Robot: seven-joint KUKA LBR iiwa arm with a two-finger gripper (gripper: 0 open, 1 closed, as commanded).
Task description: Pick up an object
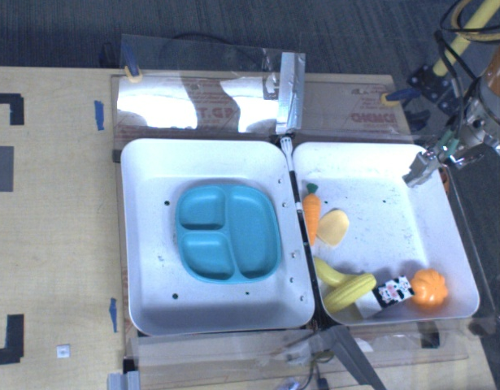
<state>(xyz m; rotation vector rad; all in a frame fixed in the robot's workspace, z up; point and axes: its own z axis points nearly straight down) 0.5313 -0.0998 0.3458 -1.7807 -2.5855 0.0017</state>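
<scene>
Bright even overhead light; strong glare on clear panel (197,96); image slightly soft.

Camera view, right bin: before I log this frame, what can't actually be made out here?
- Gripper: small and blurred at the right bin's upper right edge; finger state unreadable.
- Arm: cut off by the frame's right edge.
- Black-and-white toy: too small to identify; wedged between the banana and the orange fruit.
- Carrot: lies against the divider, its far side hidden.
- Pale yellow piece: too blurred to name.
</scene>
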